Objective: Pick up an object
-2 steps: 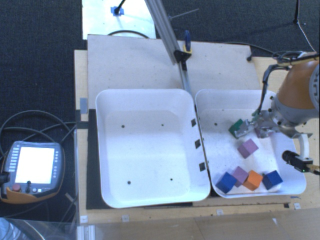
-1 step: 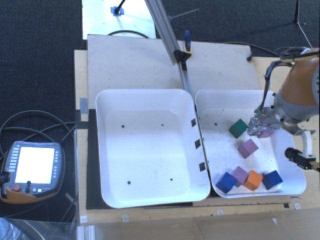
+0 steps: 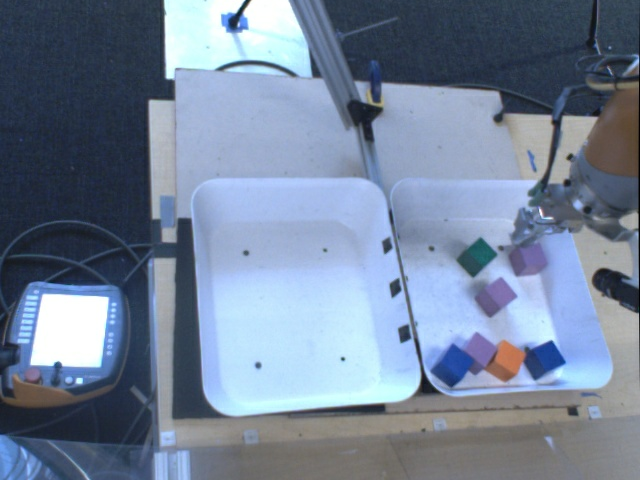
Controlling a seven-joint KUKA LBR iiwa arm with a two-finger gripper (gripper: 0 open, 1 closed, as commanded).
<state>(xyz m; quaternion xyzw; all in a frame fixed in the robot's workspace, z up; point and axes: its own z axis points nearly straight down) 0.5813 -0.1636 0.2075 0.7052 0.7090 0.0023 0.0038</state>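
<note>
The right bin [image 3: 440, 208] holds several small blocks. A green block [image 3: 477, 257] lies near its middle, a purple block [image 3: 528, 259] to its right and another purple block [image 3: 495, 295] below them. Along the front wall sit a blue block [image 3: 452, 364], a purple block [image 3: 481, 349], an orange block [image 3: 506, 360] and a second blue block [image 3: 544, 359]. My gripper [image 3: 530, 227] hangs at the bin's right side, just above the upper purple block. Nothing shows between its fingers.
The left bin [image 3: 300, 218] stands beside the right one, with black clips along the shared wall. A slanted metal pole [image 3: 325, 43] crosses the back of the bench. A teach pendant [image 3: 65, 343] lies on the floor at the left. Cables run at the back right.
</note>
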